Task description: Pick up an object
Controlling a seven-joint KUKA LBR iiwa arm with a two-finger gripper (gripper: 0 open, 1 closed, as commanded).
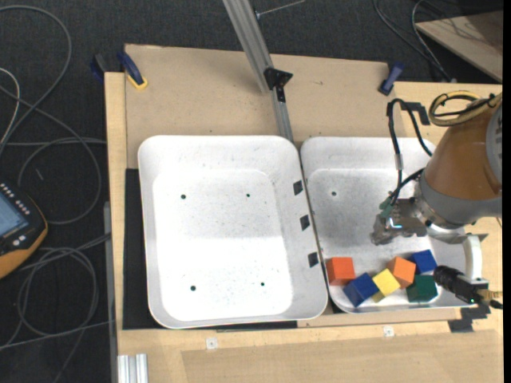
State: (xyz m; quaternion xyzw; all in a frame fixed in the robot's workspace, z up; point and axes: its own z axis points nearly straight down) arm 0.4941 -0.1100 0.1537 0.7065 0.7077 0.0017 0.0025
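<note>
Dark carpet strewn with black cables surrounds a plywood surface point(215, 94) that carries two shallow white bins side by side. An aluminium bar point(255, 46) slants down from the top to the seam between them. The left bin point(160, 154) has only specks and a few dark dots on its floor. The right bin point(343, 154) holds all the blocks, crowded into its near edge: an orange block point(342, 270) standing a little apart on the left, then a blue block point(361, 289), a yellow block point(386, 282), a second orange block point(405, 270), a second blue block point(424, 260) and a green block point(422, 289), these five touching or nearly so.

The arm point(467, 174) reaches in from the right, and its gripper point(391, 226) hangs over the bare floor of the right bin, above the cluster in this view. Whether the jaws are apart or together I cannot tell; the wrist and cables blur them. Nothing is visibly held.

The blocks lie toward the near rim from the jaws, so the coming move probably calls for a short shift toward that rim, then a descent. The lone orange block, down and to the left, looks the easiest pick, with free space around it; the packed five leave little room for the jaws. With only one slanted view, the height above the bin floor is hard to judge.
</note>
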